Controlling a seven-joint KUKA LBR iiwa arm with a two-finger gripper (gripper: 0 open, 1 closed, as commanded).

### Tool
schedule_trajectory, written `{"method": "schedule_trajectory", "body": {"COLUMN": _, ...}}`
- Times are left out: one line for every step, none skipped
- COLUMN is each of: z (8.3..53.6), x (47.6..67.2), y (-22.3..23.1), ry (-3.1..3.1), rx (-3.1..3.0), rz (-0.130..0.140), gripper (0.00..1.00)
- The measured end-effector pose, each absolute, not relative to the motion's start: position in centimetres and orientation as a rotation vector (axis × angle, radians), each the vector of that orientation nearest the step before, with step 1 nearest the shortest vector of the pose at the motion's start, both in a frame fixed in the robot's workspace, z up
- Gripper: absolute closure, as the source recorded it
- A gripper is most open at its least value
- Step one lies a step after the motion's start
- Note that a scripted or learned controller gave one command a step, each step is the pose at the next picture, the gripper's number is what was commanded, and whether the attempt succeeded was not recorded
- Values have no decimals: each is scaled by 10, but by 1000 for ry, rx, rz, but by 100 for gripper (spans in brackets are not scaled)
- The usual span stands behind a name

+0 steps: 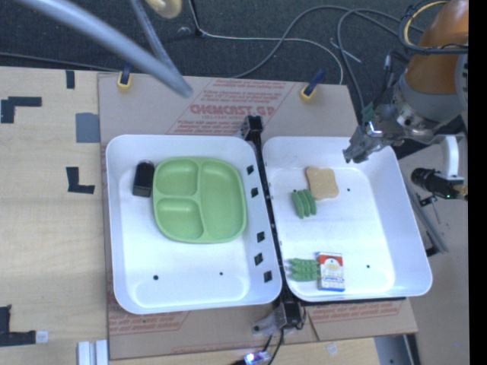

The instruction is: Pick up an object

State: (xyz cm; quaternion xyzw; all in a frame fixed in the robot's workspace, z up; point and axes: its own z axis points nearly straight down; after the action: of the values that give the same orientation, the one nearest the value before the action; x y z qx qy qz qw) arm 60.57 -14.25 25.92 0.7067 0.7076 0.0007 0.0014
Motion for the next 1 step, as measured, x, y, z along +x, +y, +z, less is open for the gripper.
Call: {"method": "schedule_trajectory", "body": {"z": 263, "x": 606, "y": -85, "ry": 2228, "rx": 2215, "rz": 1, "gripper": 100}}
